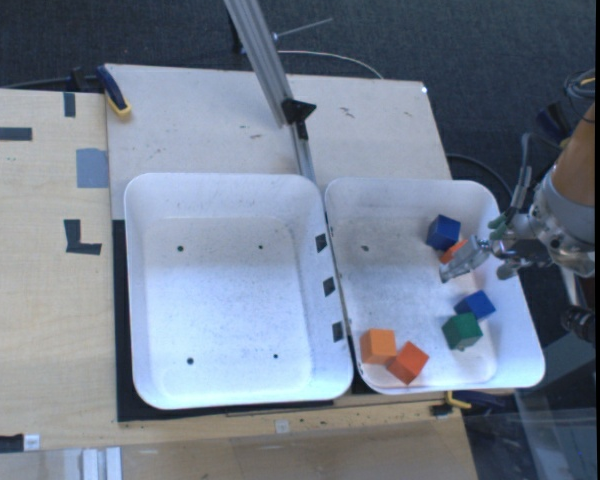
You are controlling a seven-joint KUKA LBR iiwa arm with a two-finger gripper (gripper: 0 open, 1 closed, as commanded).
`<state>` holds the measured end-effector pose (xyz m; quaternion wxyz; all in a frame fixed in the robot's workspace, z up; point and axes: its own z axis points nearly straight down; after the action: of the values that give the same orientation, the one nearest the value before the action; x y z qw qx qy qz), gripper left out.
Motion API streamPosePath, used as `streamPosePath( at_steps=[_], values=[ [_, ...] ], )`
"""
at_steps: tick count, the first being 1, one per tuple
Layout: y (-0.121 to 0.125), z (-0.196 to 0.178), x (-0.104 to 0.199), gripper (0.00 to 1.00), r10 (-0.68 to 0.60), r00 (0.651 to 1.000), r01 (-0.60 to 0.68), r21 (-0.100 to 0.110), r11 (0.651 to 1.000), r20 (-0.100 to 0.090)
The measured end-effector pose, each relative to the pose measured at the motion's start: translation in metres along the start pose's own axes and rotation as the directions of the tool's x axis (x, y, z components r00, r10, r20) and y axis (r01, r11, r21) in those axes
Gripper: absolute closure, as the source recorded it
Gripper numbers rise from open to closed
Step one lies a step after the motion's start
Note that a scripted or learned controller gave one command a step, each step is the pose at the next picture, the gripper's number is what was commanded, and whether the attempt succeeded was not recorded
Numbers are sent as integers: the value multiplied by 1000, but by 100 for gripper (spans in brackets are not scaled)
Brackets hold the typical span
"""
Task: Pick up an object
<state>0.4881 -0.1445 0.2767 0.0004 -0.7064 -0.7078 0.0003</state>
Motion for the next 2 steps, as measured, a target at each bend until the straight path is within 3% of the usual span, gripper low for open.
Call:
streamPosePath(
  at_steps=[1,2],
  values=[
    [34,150,-36,0,2,1000,-2,3,1000,1],
    [35,146,-35,0,1,1000,-1,-1,1000,0]
  ],
)
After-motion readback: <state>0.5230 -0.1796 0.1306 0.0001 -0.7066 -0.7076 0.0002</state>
